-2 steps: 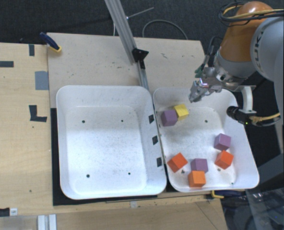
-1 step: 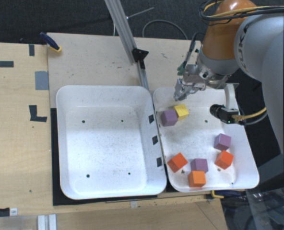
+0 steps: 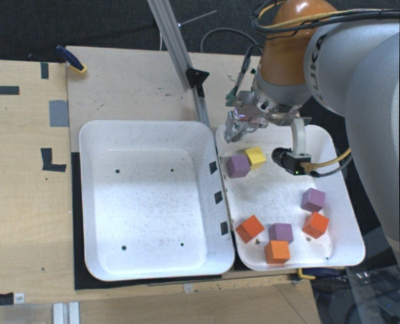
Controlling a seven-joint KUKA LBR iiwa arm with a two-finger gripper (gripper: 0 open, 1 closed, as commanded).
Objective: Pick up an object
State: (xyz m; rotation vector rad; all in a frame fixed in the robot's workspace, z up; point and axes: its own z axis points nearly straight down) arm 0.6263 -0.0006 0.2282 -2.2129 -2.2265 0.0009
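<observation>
**Gripper above blocks in the right bin**

Camera view: the gripper [image 3: 235,128] hangs at the right bin's [image 3: 342,181] far left; its grip cannot be told. Just near it sit a purple block [image 3: 238,165] touching a yellow block [image 3: 255,156]. They look light and rigid; best pinched across flat opposite faces.

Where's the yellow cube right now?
The yellow cube lies in the right bin, toward its far end, touching a purple cube and just below the gripper.

Light wood bench [image 3: 24,201] sitting under even light, grey tape patches [image 3: 58,113] showing, dark floor [image 3: 65,9] lying behind.
</observation>
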